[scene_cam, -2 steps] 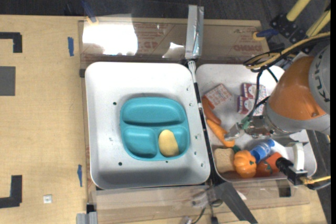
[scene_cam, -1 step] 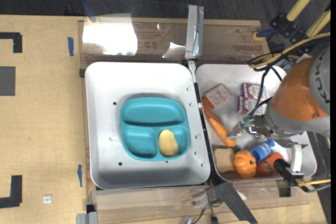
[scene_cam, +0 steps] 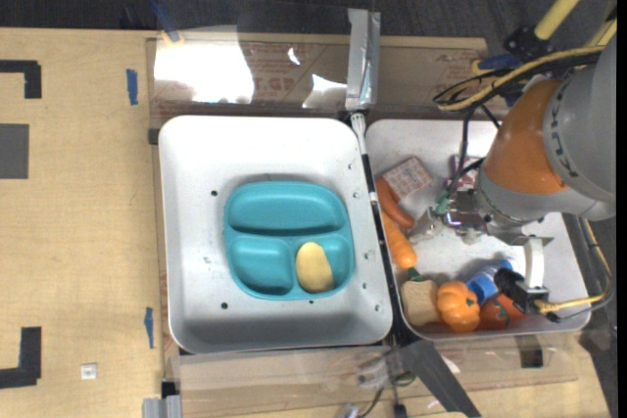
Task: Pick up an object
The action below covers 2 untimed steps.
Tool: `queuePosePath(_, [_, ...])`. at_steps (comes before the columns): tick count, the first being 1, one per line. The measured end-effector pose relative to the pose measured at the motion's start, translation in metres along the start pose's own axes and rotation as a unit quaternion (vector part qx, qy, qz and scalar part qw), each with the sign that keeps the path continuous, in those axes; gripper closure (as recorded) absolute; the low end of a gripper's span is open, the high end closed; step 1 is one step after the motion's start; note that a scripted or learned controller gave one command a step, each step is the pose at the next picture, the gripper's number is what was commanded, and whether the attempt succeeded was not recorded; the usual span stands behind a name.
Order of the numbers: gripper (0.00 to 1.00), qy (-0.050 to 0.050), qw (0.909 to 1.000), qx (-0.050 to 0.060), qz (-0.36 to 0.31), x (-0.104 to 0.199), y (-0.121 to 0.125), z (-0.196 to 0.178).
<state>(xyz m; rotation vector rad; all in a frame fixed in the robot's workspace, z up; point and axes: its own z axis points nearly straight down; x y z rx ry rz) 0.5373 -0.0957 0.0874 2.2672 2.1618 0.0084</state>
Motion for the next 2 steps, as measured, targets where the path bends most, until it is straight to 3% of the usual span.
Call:
queuePosePath(1, [0.0,0.001,0.9899,0.003,-0.142,0.028,-0.033,-0.098])
queuePosePath(2, [0.0,0.002,0.9872,0.006,-0.159,-0.033,-0.057,-0.064])
